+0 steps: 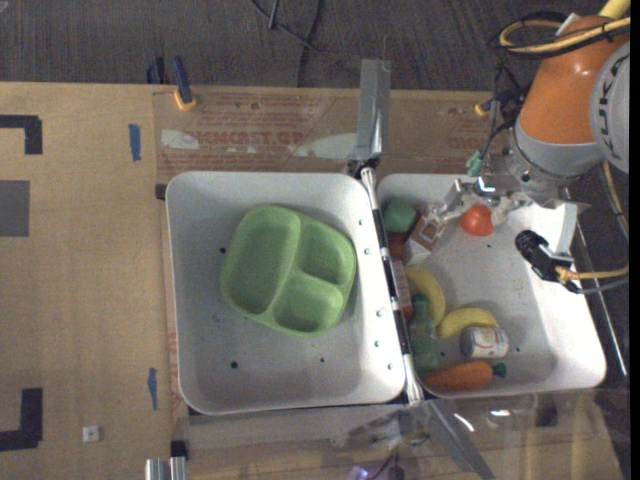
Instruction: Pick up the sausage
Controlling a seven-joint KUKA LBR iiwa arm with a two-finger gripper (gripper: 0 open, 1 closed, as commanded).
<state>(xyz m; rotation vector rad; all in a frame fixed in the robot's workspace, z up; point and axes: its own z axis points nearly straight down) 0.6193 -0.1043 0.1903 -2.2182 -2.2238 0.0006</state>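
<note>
In the right bin [560,353], a small brown, sausage-like piece [429,230] lies near the back left corner, beside a green toy [400,213]. My gripper [481,202] hangs over the back of this bin, just right of the brown piece. A red, tomato-like ball [477,221] sits directly under it. The wrist hides how the gripper meets the ball. Above it, the grey arm with its orange band [565,78] comes in from the upper right.
The right bin also holds two bananas [428,290] [468,320], a small can [484,343], a carrot [460,375], a green bottle [422,340] and a dark red piece [397,249] by the left wall. A green divided plate [290,268] lies in the left bin [200,348].
</note>
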